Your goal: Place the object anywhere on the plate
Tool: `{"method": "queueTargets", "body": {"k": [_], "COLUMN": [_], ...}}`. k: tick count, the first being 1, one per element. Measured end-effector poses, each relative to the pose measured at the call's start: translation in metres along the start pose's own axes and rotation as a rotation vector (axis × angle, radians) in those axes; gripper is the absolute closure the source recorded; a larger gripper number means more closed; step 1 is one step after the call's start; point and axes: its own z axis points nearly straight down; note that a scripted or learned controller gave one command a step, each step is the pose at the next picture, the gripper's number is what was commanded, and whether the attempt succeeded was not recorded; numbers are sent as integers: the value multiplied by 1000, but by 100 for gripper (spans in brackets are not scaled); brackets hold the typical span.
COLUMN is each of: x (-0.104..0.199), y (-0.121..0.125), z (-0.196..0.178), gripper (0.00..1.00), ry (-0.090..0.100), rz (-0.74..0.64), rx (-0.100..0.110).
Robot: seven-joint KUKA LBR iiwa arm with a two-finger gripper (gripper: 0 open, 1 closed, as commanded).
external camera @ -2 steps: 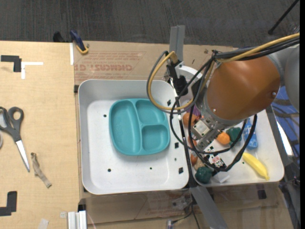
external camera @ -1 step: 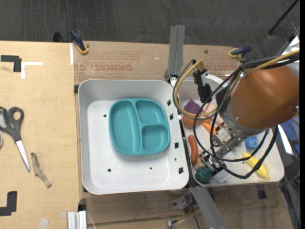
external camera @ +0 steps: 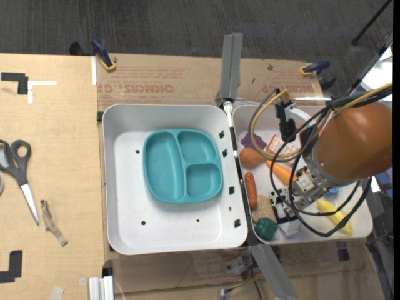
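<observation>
A teal divided plate (external camera: 183,165) lies in the left white bin (external camera: 119,186), with nothing on it. My gripper (external camera: 284,208) is low in the right bin (external camera: 312,239), under the orange-banded wrist (external camera: 356,139) and among the toy foods. Right beside it are a tan round piece (external camera: 265,209), a dark green object (external camera: 265,229) and a red-brown sausage (external camera: 251,190). An orange ball (external camera: 249,157) and a carrot (external camera: 282,172) lie just behind it. The wrist and its cables hide much of that bin.
A yellow piece (external camera: 334,212) lies under the arm at the right. A pink and white packet (external camera: 275,144) sits at the right bin's back. The raised divider (external camera: 232,161) separates the two bins. Scissors (external camera: 19,174) rest on the bench at far left.
</observation>
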Motion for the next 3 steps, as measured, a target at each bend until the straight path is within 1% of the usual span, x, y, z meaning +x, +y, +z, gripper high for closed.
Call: {"method": "queueTargets", "body": {"k": [1, 2, 3], "x": [108, 106, 14], "y": [32, 35, -1], "z": [-10, -1, 11], "gripper": [100, 100, 100], "ry": [-35, -33, -39], "rz": [-556, -810, -852], "rx": [-13, -9, -10]}}
